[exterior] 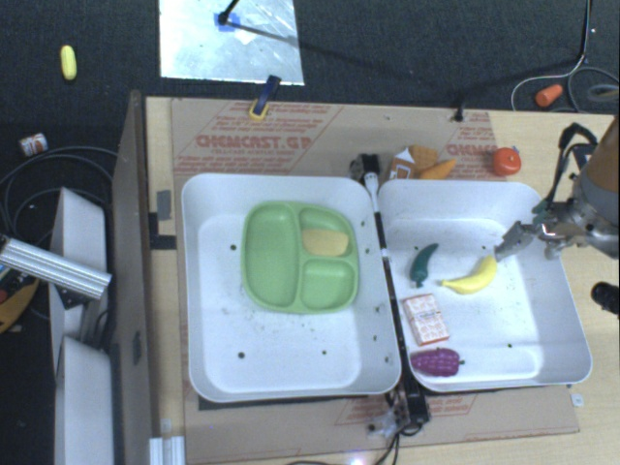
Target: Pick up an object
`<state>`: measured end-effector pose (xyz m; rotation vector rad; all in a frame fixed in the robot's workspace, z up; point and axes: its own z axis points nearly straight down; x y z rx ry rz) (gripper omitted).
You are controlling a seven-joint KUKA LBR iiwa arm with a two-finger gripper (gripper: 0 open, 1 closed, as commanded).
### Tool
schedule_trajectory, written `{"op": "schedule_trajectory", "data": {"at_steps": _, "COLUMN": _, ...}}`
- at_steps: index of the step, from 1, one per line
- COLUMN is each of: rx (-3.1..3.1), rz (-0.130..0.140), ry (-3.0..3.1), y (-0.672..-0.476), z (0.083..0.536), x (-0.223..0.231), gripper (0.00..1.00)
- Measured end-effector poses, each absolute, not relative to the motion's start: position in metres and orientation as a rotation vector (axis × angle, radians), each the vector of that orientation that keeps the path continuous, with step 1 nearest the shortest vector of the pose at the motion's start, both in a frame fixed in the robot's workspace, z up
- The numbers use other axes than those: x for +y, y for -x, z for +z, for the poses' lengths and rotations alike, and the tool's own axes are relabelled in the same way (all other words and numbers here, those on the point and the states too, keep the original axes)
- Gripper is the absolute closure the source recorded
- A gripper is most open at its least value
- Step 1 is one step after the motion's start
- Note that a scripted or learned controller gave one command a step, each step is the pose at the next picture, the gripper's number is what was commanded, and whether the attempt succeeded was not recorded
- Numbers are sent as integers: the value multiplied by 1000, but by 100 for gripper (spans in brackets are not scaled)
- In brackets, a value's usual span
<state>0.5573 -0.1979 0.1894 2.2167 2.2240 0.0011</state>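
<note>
Purple grapes (435,361) sit at the right bin's (557,356) near edge. Farther back, a yellow banana (472,277) lies just left of the gripper (513,242), its long axis slanting up toward it (finger spacing cannot be told).

- 2 bins (223,356): white.
- Divided plate (291,260): light green, with a pale yellow piece (325,243) in 1 compartment.
- Banana (472,277): yellow.
- Pepper (422,263): dark green.
- Grapes (435,361): purple.
- Small box (424,319): red-and-white pattern.
- Surface (320,134): tan with red lettering.
</note>
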Motion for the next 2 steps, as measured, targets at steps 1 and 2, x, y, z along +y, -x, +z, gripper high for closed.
{"op": "schedule_trajectory", "data": {"at_steps": 1, "rx": 2228, "rz": 2, "ry": -2213, "y": -579, "z": 85, "x": -190, "gripper": 0}}
{"op": "schedule_trajectory", "data": {"at_steps": 2, "rx": 2227, "rz": 3, "ry": -2212, "y": -578, "z": 99, "x": -190, "gripper": 100}}
